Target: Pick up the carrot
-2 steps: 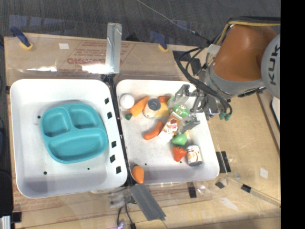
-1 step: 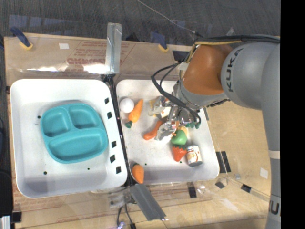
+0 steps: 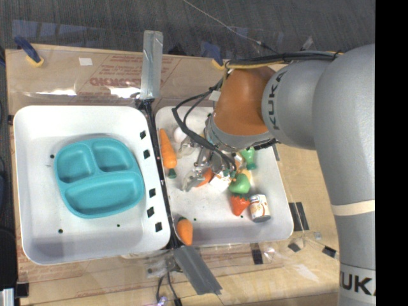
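Observation:
A long orange carrot (image 3: pixel 167 148) lies along the left wall of the right bin (image 3: pixel 280 199), pointing toward the bin's far end. My gripper (image 3: pixel 199 173) hangs low over the middle of that bin, a short way right of the carrot and apart from it. A small orange-red piece (image 3: pixel 205 178) shows right at the gripper's tip; whether it is held is unclear. A second, stubby orange vegetable (image 3: pixel 183 231) rests at the bin's near left corner. The wrist and orange band (image 3: pixel 239 104) hide part of the far side of the bin.
Crowded to the right of the gripper are a green pepper (image 3: pixel 241 184), a red vegetable (image 3: pixel 238 205), a small can (image 3: pixel 259 208) and another green item (image 3: pixel 248 158). The left bin (image 3: pixel 25 171) holds a teal divided plate (image 3: pixel 99 174).

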Motion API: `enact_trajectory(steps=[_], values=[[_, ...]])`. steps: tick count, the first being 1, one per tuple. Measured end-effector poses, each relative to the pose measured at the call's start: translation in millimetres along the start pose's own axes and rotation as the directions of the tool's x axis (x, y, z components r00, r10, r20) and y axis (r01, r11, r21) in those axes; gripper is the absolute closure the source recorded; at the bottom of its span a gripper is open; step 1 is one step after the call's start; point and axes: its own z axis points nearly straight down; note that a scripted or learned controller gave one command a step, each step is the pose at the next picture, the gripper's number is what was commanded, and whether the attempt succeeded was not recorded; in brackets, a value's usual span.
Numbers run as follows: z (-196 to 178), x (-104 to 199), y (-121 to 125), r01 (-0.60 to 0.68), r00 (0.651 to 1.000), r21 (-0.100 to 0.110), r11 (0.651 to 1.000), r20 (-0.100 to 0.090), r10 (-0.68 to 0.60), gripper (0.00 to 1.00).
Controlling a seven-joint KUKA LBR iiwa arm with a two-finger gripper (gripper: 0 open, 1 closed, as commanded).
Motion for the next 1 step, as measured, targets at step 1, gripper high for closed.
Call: enact_trajectory(steps=[1], values=[[-11.3, -1.5, 1.6, 0.008, 1.0, 0.001, 1.0, 0.003, -0.008, 1.0]])
